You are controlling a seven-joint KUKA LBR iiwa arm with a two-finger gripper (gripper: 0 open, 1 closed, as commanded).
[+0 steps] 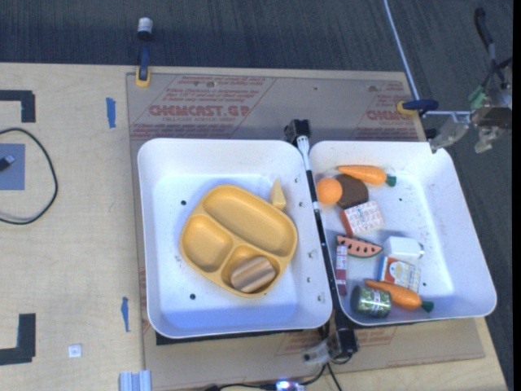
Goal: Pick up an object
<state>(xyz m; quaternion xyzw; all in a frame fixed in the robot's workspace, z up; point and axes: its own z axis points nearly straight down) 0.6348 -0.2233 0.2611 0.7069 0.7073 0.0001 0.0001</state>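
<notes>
- the gripper (487, 129) sits at the right bin's (468, 243) far corner; whether released or clenched, cannot tell.
- the carrot (364, 173) looks light, stiff, slippery; best pinched mid-body.

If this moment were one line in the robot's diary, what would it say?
stage: before pick | gripper: above right bin's far right corner, nothing seen held | carrot: lying in right bin | yellow tray: in left bin

Two shallow white plastic bins (159, 177) sit side by side on a printed brown cardboard sheet (212, 104). Blue clamp (143, 51) grips cardboard's far edge. Black cable (32, 177) loops on light wooden benchtop (65, 283).
</notes>
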